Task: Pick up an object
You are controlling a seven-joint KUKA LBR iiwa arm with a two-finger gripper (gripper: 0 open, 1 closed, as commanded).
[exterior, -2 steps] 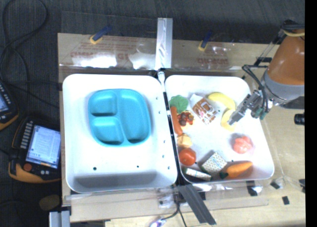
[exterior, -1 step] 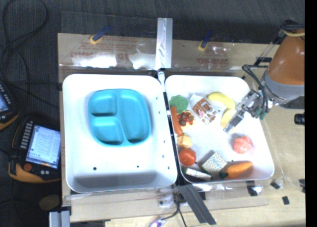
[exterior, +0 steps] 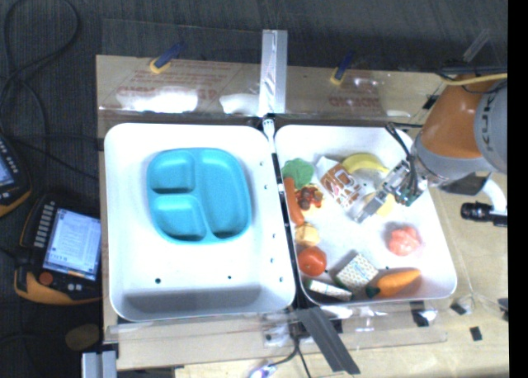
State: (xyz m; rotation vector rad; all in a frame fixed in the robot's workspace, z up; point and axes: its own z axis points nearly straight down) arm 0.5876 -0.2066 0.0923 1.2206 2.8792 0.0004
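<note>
My gripper (exterior: 367, 205) reaches into the right bin (exterior: 436, 228) from the right, low over the bin floor. It sits just right of a red and white snack packet (exterior: 341, 184) and below a yellow banana (exterior: 364, 162). A pink-red round item (exterior: 403, 240) lies below and to its right. Along the bin's left side are a green item (exterior: 299, 172), dark red grapes (exterior: 311, 196), a carrot (exterior: 293, 205) and a red tomato (exterior: 312, 261). Nothing can be seen held in the gripper.
A checkered box (exterior: 356, 271), an orange carrot-like piece (exterior: 394, 281) and a white tube (exterior: 328, 289) lie at the right bin's front. The left bin (exterior: 124, 228) holds a blue divided plate (exterior: 200, 193). A centre wall (exterior: 279, 211) separates the bins.
</note>
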